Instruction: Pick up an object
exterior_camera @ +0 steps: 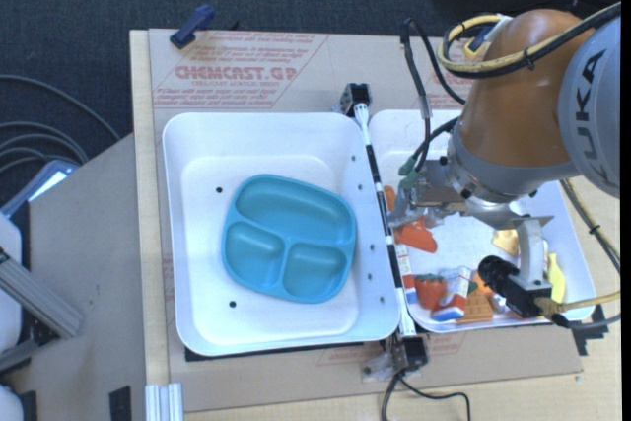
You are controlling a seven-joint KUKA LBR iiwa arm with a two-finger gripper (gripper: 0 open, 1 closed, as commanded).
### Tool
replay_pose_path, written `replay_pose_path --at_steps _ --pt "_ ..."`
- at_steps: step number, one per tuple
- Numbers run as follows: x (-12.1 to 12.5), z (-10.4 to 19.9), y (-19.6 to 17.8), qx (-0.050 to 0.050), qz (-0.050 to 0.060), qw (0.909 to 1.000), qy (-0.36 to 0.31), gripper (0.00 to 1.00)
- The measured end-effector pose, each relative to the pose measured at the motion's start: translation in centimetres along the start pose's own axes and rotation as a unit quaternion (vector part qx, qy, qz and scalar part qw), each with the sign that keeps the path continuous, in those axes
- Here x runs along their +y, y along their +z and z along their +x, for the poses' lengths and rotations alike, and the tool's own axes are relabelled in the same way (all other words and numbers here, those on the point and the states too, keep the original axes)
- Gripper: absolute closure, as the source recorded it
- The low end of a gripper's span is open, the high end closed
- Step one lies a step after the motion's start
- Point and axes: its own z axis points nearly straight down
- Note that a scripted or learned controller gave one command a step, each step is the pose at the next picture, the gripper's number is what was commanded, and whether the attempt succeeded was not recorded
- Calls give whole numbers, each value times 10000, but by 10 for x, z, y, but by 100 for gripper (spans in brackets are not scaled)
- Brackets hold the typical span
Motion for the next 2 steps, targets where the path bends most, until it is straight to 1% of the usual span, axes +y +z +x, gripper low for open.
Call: replay_pose_path --at_steps 1,2 --pt "0 -31 -2 -5 -11 10000 4 100" --pt "0 -45 -8 -6 -17 10000 6 100"
